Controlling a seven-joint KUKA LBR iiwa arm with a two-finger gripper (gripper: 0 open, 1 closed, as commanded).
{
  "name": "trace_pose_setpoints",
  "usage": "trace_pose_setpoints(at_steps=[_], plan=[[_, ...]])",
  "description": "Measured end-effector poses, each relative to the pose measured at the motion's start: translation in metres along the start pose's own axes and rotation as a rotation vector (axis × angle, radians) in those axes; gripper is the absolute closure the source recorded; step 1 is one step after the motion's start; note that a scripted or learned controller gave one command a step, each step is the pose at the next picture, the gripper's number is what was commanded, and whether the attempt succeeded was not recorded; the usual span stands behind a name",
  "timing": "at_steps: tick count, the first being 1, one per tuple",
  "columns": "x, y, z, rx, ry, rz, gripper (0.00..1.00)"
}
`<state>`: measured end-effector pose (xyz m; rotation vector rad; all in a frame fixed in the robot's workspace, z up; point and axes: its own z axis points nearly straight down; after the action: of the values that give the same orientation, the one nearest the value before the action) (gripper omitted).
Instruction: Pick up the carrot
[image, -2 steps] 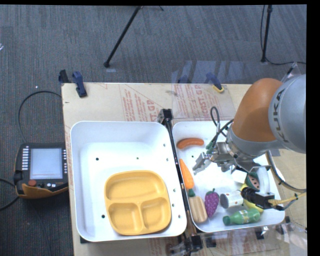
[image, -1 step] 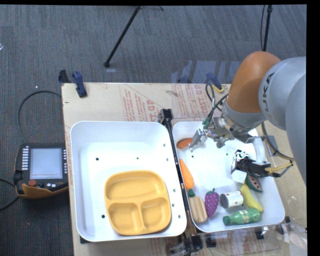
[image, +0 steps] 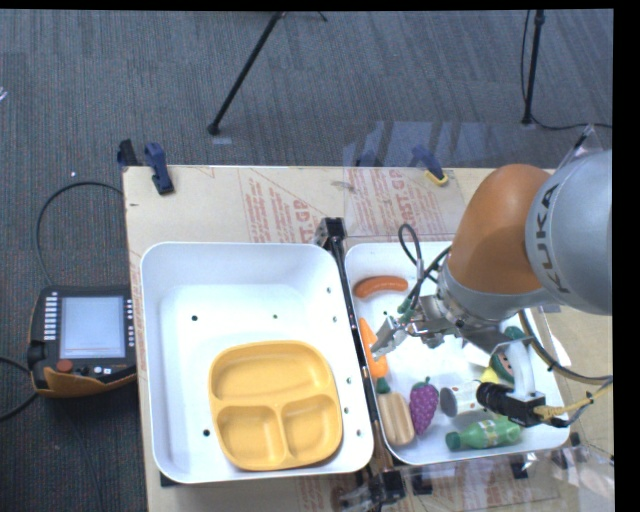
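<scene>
The carrot (image: 367, 343) lies in the right bin (image: 415, 455), hard against its left wall, long axis running roughly up-down in the camera view, green tip (image: 381, 384) at the near end. The tool (image: 392, 333) sits just beside it on the right, low in the bin; whether it is spread or closed cannot be told, and nothing is visibly held.

Step in hand, as judged: closing in on the carrot for a grasp. To do it well, the tool should shift left so it is centred over the carrot's mid-body, with the closing direction across the short axis. The wall is the main snag: the left side has almost no clearance, so a slight tilt or a nudge away from the wall may be needed.

Clutter is close by: a sausage (image: 380, 286) further back, a bread roll (image: 396, 417) and purple grapes (image: 424, 402) nearer. The left bin (image: 240, 265) holds a yellow divided plate (image: 277, 404), well apart from the action.
</scene>
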<state>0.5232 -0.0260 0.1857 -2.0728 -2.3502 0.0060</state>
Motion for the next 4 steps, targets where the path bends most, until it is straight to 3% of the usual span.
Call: trace_pose_setpoints(at_steps=[1, 2, 3, 4], plan=[[-0.031, 0.048, -0.001, -0.005, -0.002, 0.025, 0.00], [0.026, 0.018, 0.000, -0.001, 0.000, -0.008, 0.00], [-0.021, 0.111, -0.002, -0.007, -0.004, -0.003, 0.00], [0.020, 0.067, -0.001, -0.003, -0.002, -0.218, 0.00]])
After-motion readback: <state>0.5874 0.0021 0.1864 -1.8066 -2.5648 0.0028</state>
